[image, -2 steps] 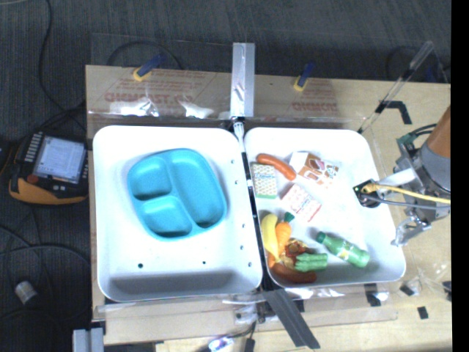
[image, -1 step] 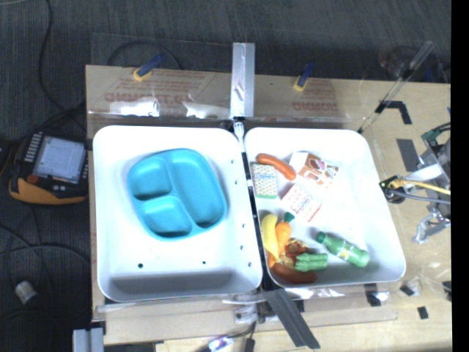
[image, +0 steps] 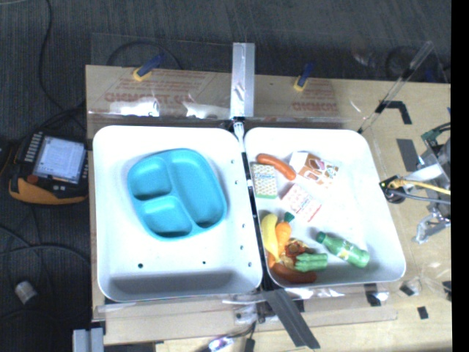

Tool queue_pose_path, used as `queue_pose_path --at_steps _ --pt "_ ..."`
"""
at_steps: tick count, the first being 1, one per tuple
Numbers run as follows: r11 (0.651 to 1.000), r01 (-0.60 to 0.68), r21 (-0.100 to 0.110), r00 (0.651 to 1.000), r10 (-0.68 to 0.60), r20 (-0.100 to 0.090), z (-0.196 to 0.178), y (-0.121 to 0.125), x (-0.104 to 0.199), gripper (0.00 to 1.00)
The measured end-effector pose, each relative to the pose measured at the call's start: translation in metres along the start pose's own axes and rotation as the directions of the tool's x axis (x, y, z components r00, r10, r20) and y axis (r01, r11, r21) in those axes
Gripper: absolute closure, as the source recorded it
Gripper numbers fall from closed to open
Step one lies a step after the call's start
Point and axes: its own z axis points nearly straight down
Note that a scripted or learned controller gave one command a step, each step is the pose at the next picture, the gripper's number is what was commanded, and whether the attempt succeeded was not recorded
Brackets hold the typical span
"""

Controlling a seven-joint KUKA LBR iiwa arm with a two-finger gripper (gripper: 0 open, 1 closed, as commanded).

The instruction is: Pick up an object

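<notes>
The right bin [image: 370, 160] holds several toy foods. A red sausage [image: 275, 165] lies at the back beside a green and white box [image: 265, 181]. A white picture carton [image: 317, 167] and a pink-patterned card [image: 302, 201] lie near the middle. A banana [image: 269, 235] and a carrot [image: 283, 234] lie along the left wall. A green bottle [image: 343, 248] rests on its side near the front, next to a green and red heap [image: 302, 262]. My gripper [image: 431, 226] hangs at the far right, outside the bin and above the bench, with nothing seen in it.
The left bin [image: 110, 211] holds a blue divided plate [image: 176, 191]. A metal post [image: 242, 79] stands behind the seam between the bins. Clamps [image: 146, 67] hold a plastic sheet at the back. A small screen device [image: 57, 161] lies on the floor at left.
</notes>
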Motion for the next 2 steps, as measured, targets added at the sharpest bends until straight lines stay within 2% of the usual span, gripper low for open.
queue_pose_path --at_steps 1,2 --pt "1.000 0.012 0.008 1.000 -0.012 0.001 0.131 -0.004 0.001 0.00" --pt "0.998 0.059 -0.003 0.998 -0.059 0.000 0.023 0.019 0.104 0.00"
